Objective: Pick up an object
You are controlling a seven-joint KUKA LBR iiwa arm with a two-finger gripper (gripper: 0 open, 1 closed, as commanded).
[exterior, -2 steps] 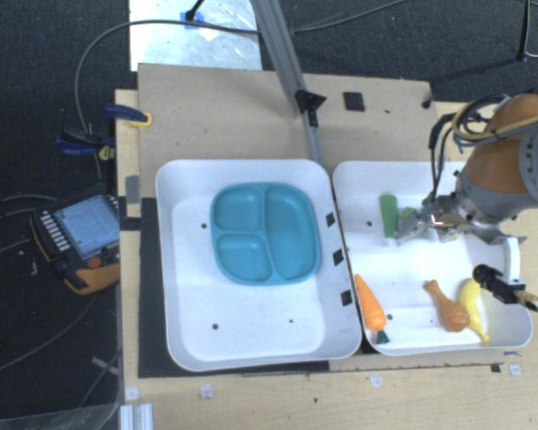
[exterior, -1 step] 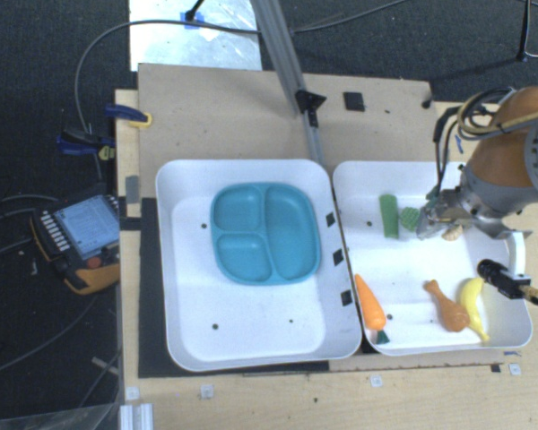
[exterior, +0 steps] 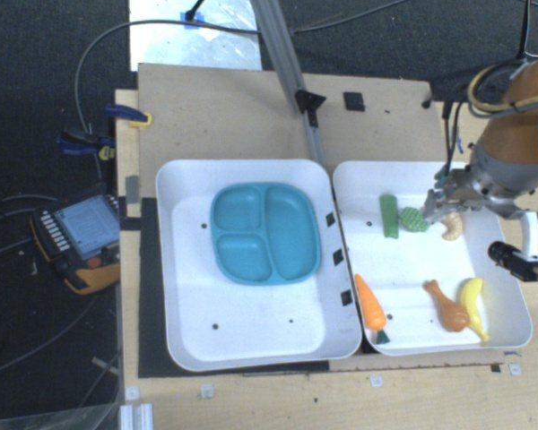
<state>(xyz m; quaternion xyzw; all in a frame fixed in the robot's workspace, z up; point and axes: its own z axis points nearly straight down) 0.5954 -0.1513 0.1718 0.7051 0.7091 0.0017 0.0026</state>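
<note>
The right bin (exterior: 498,267) holds several toy foods. A green bar (exterior: 390,216) lies at its upper left, with a bumpy green piece (exterior: 415,220) just right of it. A small beige piece (exterior: 451,230) sits beside that. My gripper (exterior: 433,207) hangs low over the bumpy green piece and the beige piece, partly covering them; whether it touches either I cannot tell. An orange carrot (exterior: 369,302) lies along the bin's left wall. A brown drumstick (exterior: 446,305) and a yellow banana (exterior: 473,305) lie at the lower right.
The left bin (exterior: 188,321) holds a blue divided plate (exterior: 265,233). A grey pole (exterior: 287,52) slants across the bench behind the bins. Cables and a handheld controller (exterior: 79,240) lie off the bench to the left.
</note>
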